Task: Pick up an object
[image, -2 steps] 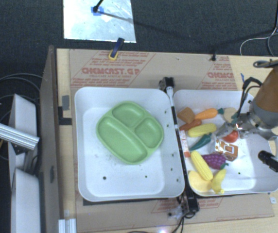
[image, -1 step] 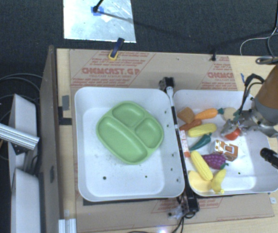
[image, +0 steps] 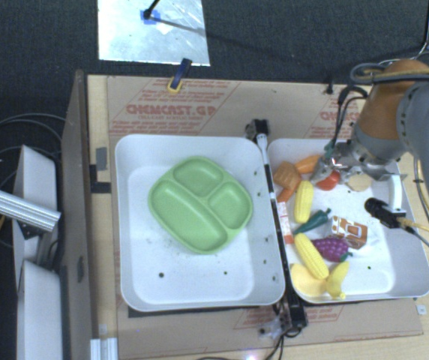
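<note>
My gripper (image: pixel 331 169) reaches down into the far part of the right bin (image: pixel 406 272), over a small red piece (image: pixel 329 180) and beside an orange carrot (image: pixel 307 163). Toy food lies around it: a brown bread-like piece (image: pixel 287 178), a yellow corn cob (image: pixel 303 202), a dark green piece (image: pixel 313 220), purple grapes (image: pixel 331 247), a second corn cob (image: pixel 310 255), a yellow banana (image: pixel 337 277) and a small orange-and-white box (image: pixel 349 231). A pale round piece (image: pixel 358 181) sits just right of the gripper.
The left bin (image: pixel 139 276) holds a green divided plate (image: pixel 200 203). A divider rail (image: pixel 273 201) runs between the bins. Cardboard lies under both. Cables and a metal bar lie at the far left, off the bench.
</note>
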